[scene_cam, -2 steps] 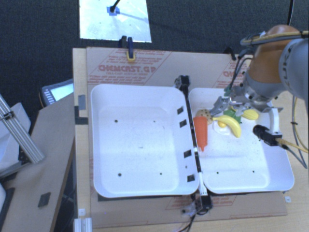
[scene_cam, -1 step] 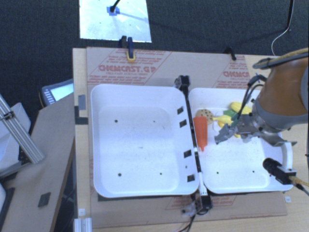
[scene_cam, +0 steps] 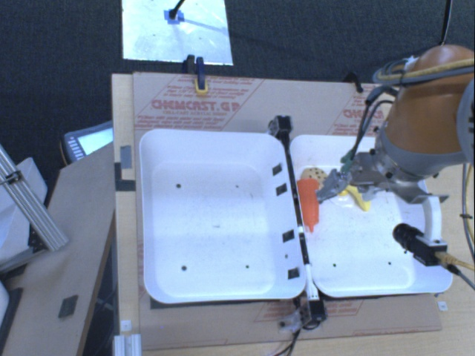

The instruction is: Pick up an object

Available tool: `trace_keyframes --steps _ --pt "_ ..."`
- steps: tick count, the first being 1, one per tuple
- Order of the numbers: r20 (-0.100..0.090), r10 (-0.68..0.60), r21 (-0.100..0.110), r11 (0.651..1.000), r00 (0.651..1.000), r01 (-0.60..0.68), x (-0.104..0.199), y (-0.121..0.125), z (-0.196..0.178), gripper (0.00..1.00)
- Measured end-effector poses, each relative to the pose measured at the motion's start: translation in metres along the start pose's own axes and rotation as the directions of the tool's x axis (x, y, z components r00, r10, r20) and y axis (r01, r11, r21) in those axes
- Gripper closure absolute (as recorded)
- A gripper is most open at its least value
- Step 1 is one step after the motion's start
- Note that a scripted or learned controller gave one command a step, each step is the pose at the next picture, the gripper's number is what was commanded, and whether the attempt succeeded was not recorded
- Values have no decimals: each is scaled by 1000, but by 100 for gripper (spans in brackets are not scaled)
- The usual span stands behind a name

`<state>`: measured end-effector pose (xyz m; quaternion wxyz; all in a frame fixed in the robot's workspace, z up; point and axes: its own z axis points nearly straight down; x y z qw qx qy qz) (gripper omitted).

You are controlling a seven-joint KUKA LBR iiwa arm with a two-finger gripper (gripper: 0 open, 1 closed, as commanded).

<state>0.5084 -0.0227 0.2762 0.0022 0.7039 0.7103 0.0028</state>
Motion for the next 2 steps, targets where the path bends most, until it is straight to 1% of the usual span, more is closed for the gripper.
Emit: trace_keyframes --steps 1,2 --pt "1 4 7 1000 1000 -4 0 48 84 0" --pt "5 15 4 1000 1000 -15 -91 56 81 0"
